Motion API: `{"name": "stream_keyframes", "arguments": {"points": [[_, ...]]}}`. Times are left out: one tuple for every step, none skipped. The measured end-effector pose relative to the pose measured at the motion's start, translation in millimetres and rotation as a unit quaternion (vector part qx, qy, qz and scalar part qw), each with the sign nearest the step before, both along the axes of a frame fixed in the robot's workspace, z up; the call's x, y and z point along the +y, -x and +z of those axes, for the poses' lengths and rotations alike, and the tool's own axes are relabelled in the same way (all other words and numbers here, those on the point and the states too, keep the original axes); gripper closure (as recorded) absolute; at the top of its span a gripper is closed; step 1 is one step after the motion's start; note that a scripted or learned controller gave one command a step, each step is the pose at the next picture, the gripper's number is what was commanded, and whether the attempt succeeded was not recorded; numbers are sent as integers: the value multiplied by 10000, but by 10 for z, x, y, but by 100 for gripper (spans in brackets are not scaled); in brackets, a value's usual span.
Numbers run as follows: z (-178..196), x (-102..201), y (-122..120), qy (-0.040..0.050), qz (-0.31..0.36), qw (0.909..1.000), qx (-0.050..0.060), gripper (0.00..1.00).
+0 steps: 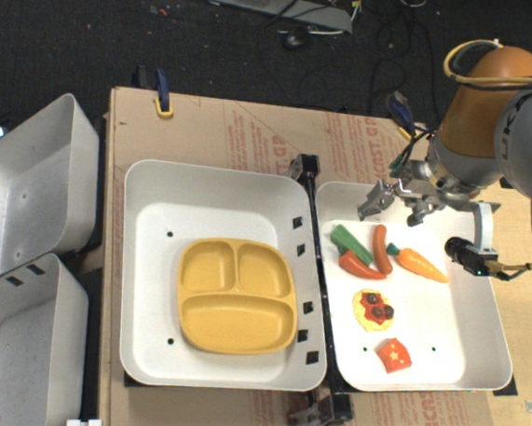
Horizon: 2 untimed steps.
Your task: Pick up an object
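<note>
Five toy foods lie in the right bin (pixel 486 355), none yet lifted.
Nearest the jaws (pixel 398 201) are a sausage (pixel 383 248), green bean (pixel 352 242), chilli (pixel 360 265) and carrot (pixel 421 263), bunched together; a pizza (pixel 374 309) and red wedge (pixel 394 355) lie apart. The jaws hang spread and bare above the bin's far edge, so descent and closing remain. A yellow divided tray (pixel 237 296) fills the left bin (pixel 154 206) on the cardboard-covered surface (pixel 255 131); dark floor beyond.

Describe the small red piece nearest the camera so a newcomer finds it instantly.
Start at the right white bin. Near its front edge, below the round yellow pizza toy, lies a red wedge. Unlike the long vegetables further back, it is short, blocky and alone.
</note>
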<state>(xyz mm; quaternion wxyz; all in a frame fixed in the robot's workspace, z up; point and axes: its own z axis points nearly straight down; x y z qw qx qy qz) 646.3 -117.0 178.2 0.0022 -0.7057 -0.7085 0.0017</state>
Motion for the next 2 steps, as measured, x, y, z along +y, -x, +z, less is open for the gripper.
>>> {"name": "stream_keyframes", "arguments": {"points": [[-644,-8,16,0,-22,10000,5,0],[-858,-5,12,6,-23,10000,-27,0]]}}
